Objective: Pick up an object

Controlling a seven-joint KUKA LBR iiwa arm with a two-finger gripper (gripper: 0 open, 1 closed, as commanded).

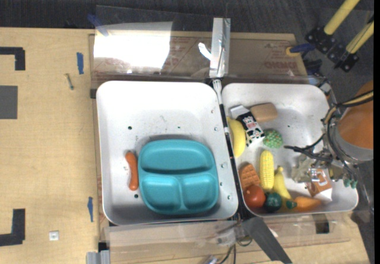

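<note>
Camera view, left to right: the left bin (113, 102) holds a teal divided tray (177, 177) with an orange sausage (132, 169) beside it. In the right bin (297, 96), toy foods crowd the lower half; the corn cob (267, 169) looks light, rigid and slightly slick, best pinched across its middle. At the frame's right edge the gripper (314, 168) hovers low; whether it is apart or together, I cannot tell.

bench: tan wood-look top (41, 156) with some black corner marks and bits of blue tape on it
left bin (119, 102): white, shallow, sits right on the bench
right bin (297, 94): same kind, touching the left one along its edge
behind the bins: clear plastic sheeting (142, 49), kinda glary
</note>
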